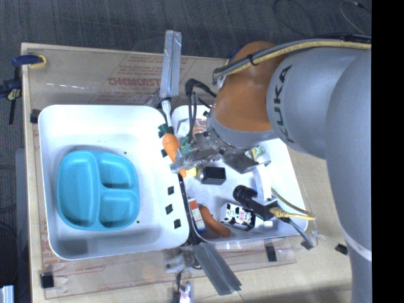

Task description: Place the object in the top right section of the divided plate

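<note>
An orange toy carrot (pixel 170 145) with a green top hangs over the wall between the two bins. My gripper (pixel 182 155) is shut on it, coming in from the right with the carrot at its tip. The blue divided plate (pixel 76 191) lies in the left bin (pixel 95 122), to the left of and slightly below the carrot. The plate's top right section (pixel 117 169) is bare.
In the right bin (pixel 287 169), under the arm, lie a brown sausage (pixel 216 230), a small red-orange piece (pixel 197 215) and a white patterned card (pixel 237 214). The grey arm with its orange band (pixel 243 100) covers most of that bin.
</note>
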{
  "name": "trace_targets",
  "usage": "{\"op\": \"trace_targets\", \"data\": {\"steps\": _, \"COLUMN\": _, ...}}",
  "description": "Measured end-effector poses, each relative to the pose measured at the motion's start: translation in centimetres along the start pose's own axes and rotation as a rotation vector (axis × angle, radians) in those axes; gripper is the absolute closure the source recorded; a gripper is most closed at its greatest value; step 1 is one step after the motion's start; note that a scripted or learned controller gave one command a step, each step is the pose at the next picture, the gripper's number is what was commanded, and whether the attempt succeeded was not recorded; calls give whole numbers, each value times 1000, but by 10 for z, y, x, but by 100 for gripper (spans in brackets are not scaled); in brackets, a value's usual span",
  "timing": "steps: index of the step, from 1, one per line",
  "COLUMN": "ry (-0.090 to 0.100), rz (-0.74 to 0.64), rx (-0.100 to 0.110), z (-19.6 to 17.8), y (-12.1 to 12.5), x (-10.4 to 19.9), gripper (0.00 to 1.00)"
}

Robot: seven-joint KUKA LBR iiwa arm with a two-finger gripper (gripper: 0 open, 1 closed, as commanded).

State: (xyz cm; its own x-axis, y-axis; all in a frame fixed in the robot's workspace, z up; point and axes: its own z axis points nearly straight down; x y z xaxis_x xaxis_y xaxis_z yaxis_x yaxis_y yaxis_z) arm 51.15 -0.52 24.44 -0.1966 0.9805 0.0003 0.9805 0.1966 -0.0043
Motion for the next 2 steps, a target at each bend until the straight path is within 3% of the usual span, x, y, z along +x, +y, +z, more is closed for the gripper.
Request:
{"op": "trace_targets", "data": {"steps": 1, "ry": 0, "rz": 182, "rx": 3, "z": 36, "y": -25, "x": 56, "gripper": 100}}
{"op": "trace_targets", "data": {"steps": 2, "ry": 0, "rz": 119, "rx": 0, "z": -20, "y": -17, "x": 94, "gripper": 100}}
